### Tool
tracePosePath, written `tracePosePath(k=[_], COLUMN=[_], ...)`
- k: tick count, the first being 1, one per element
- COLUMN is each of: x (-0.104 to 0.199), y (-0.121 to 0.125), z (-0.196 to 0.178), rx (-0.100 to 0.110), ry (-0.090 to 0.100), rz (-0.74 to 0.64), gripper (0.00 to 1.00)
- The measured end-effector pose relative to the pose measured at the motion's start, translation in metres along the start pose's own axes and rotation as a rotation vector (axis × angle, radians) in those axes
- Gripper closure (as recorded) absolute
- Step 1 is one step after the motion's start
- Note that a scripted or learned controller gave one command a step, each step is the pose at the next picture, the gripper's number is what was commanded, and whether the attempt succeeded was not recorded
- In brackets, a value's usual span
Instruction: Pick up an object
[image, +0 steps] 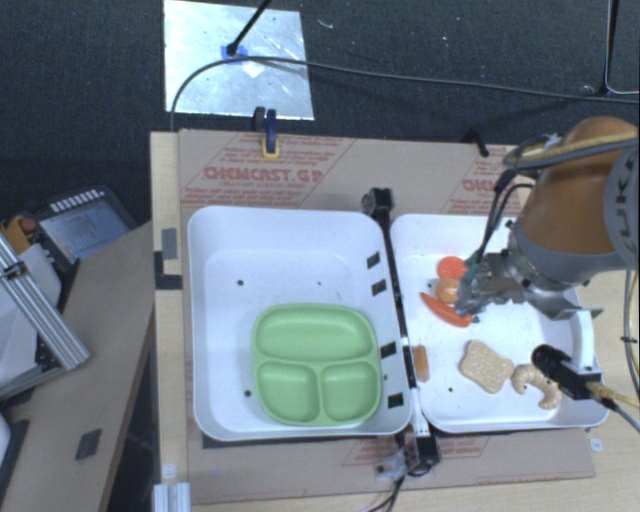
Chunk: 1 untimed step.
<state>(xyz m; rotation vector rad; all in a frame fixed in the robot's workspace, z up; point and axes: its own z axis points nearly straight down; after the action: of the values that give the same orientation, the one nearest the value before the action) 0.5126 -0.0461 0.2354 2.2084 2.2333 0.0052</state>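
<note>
In the right bin (440, 240), a cluster of small toys lies at the left-centre: an orange-red piece (451, 267), a yellowish round piece (447, 290) and a red-orange long piece (444, 309). My gripper (472, 291) hangs low right beside this cluster, touching or nearly touching its right side. The grey wrist above covers part of the toys. Nothing is visibly lifted off the bin floor.
A tan biscuit-like piece (486, 366) and a small tan lumpy toy (530, 380) lie near the right bin's front. A small brown stick (421, 362) rests by the divider. The left bin (230, 250) holds a green three-part plate (316, 362).
</note>
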Motion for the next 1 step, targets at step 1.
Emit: tracePosePath(k=[1], x=[0.0554], y=[-0.0031], z=[-0.0060], rx=[0.001], ry=[0.001], rz=[0.000], gripper=[1.00])
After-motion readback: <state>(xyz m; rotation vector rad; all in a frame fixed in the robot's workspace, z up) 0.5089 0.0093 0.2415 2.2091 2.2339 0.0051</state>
